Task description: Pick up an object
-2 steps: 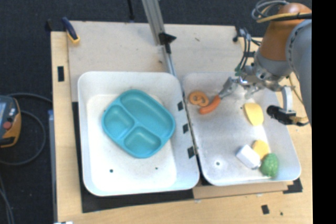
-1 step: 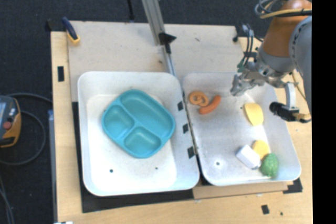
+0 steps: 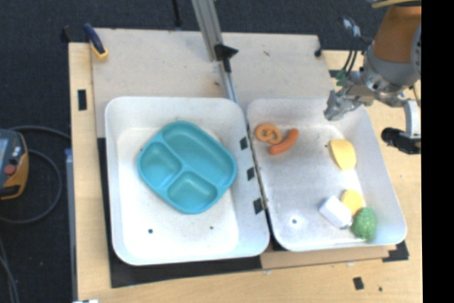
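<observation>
Gripper (image 3: 336, 108) | state unclear (blurred) | low over right bin's (image 3: 310, 160) far rim

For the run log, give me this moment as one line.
gripper: over right bin top edge, holding nothing seen | right bin: pretzel, sausage, lemon, broccoli | left bin: blue tray

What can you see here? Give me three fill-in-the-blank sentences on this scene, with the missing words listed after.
1. The blue divided tray lies in the ____ bin.
2. The green broccoli piece sits in the right bin, in its ____ right corner.
3. The gripper hovers over the right bin's ____ edge.

Missing words: left; near; far
</observation>
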